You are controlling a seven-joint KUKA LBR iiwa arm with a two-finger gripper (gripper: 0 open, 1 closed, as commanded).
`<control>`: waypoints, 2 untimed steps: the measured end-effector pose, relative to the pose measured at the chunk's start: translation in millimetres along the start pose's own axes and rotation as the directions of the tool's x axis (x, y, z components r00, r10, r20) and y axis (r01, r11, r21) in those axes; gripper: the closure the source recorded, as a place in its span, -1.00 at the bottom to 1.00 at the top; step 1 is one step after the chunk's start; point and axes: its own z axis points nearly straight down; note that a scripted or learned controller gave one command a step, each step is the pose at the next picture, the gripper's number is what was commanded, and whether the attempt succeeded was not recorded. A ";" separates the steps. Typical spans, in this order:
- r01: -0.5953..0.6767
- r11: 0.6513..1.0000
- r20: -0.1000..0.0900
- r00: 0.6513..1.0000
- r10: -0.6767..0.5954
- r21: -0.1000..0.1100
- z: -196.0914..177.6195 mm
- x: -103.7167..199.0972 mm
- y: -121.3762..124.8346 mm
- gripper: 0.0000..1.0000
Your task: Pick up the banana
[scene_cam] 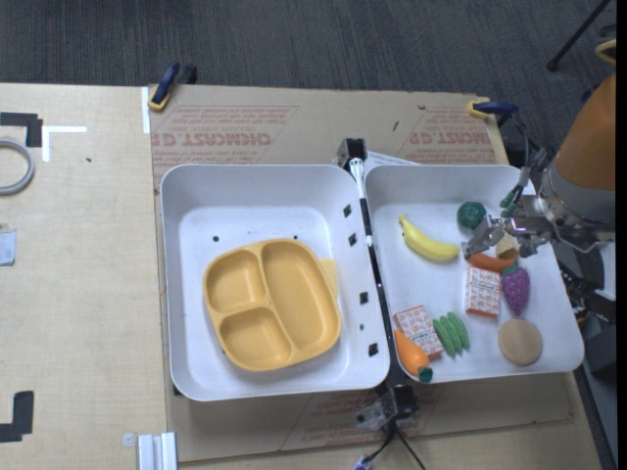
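Left of the gripper (498,231) (whether its jaws are parted or closed, we cannot tell), we are eyeing the banana (428,241): likely light, smooth, rigid, so we are favouring a grasp across its curved middle.

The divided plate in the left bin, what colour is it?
Yellow; the divided plate shows best in the camera view.

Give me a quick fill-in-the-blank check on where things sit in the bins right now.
1. The banana lies in the ____ bin of the camera view.
2. The tray in the other bin is ____ in colour.
3. The tray has ____ compartments.
4. The gripper is at the banana's ____ in the view.

Missing words: right; yellow; three; right
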 end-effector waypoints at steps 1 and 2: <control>-0.087 0.996 -0.001 0.996 0.087 0.001 102.0 36.5 54.8 -1.00; -0.089 0.996 0.000 0.996 0.089 0.001 92.4 35.9 54.9 1.00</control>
